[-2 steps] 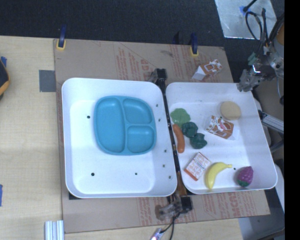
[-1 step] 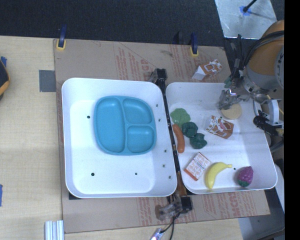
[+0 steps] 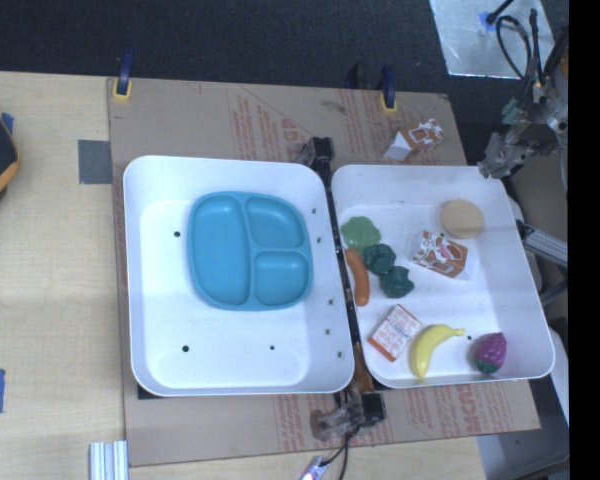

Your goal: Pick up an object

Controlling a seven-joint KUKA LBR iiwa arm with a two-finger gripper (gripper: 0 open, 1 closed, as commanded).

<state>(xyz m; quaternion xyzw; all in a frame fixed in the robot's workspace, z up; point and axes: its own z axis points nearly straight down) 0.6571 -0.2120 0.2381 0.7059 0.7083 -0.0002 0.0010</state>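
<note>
The right bin holds several toy foods: a tan round bun, a red-and-white packet, a light green leafy piece, two dark green broccoli pieces, an orange sausage, a small red-and-white box, a yellow banana and a purple-red berry. My gripper hovers just outside the right bin's far right corner, away from all of them, with nothing seen in it.
The left bin holds a blue divided plate. Another small packet lies on the cardboard behind the right bin. Clamps sit at the cardboard's far edge, and cables hang at the top right.
</note>
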